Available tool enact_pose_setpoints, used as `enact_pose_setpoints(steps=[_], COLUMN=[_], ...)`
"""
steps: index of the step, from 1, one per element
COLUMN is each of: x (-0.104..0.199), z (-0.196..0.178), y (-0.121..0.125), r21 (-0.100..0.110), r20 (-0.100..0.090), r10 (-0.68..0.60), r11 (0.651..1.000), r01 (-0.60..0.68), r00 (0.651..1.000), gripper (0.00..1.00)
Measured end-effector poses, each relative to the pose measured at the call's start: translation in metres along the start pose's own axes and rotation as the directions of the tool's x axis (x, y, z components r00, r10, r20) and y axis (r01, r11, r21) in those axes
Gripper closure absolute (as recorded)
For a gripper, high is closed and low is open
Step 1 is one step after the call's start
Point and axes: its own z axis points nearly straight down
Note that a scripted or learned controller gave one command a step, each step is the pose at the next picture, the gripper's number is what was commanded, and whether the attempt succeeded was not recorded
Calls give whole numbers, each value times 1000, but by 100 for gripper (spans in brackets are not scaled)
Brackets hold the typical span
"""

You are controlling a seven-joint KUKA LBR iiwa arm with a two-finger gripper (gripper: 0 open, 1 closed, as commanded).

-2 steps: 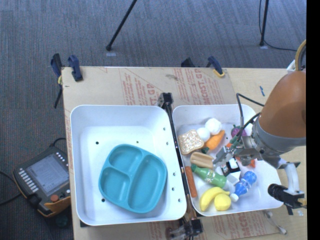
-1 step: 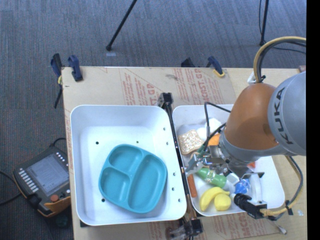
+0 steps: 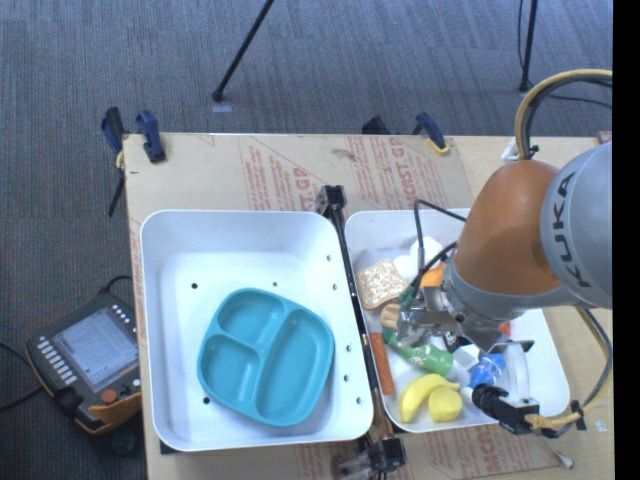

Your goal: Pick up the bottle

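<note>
banana [image 3: 430,396] by right bin's near rim | hand [image 3: 428,330] low over green bottle [image 3: 425,351] for pickup | grip state unclear

Green bottle [image 3: 428,351] with a white cap, lying on its side in the right bin [image 3: 548,368], near the bin's middle, partly hidden under the gripper, just beyond the yellow banana [image 3: 420,395]
</note>
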Motion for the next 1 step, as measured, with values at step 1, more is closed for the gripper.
enact_pose_setpoints(steps=[1], x=[99], z=[0], y=[-8], r21=[-2], r20=[0], r10=[443], r11=[896], r01=[-443], r00=[896], gripper=[100])
